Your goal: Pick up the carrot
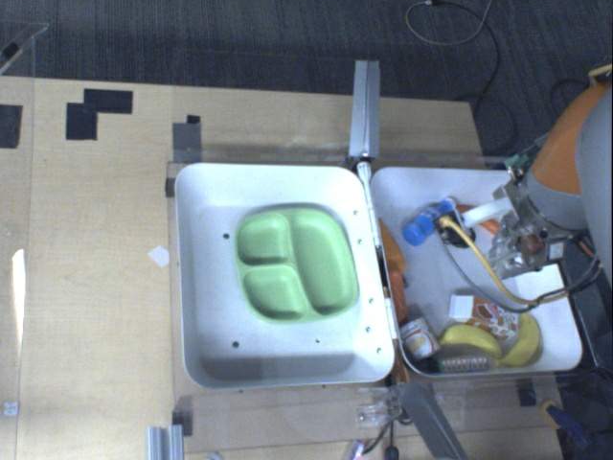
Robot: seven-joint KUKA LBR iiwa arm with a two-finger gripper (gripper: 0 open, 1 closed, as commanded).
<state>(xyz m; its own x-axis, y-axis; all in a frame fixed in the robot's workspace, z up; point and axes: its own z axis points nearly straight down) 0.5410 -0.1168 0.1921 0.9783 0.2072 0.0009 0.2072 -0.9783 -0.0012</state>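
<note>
Nearest the camera, along the front wall of the right bin, lie two yellow bananas curved side by side, with a small round tin at the bin's front left corner and a white printed packet just behind the bananas. Running along that bin's left wall, against the divider between the two bins, is the carrot, a long orange shape lying lengthwise from back to front, with nothing resting on it. Farther back in the same bin a blue and white bottle-like item lies tilted, and a yellow cable loops past it toward the arm. At the right side of this bin the gripper hangs low over the floor, well apart from the carrot; its metal parts are cluttered with wires, and whether the fingers are open or closed cannot be told. Above it sits the arm's orange band. On the pale wooden worktop, the left bin holds a green three-compartment tray lying flat near its middle.
</note>
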